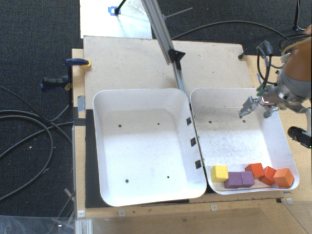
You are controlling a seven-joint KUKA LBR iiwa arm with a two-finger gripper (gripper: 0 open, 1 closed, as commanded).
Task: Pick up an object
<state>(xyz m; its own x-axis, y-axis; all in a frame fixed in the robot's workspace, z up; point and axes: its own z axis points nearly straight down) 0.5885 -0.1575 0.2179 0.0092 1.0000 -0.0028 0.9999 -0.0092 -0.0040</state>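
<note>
My gripper [254, 106] hangs above the far part of the right-hand bin [280, 130], reaching in from that bin's right side, its two fingers spread a little apart with nothing between them. Every candidate for the pick lies toward the camera from me, well apart from my fingertips, lined up along the bin's near wall. Nearest the divider sits a yellow block [219, 173], down and slightly to the left of my fingers as the view runs. Just beside it, touching or nearly so, is a purple block [239, 179], which looks longer than it is tall, its long axis running along the near wall. Past that come a red-orange block [254, 170], a smaller red block [267, 176] and an orange block [283, 177], packed close together toward the bin's near right corner, almost straight toward the camera from my wrist. The left-hand bin [146, 145] lies off to my left, beyond the divider. I judge the coming move to be a traverse toward the near wall, then a descent; the yellow block, standing freest at the row's end, looks the easiest to close on, while the crowded orange cluster leaves my fingers little room.
</note>
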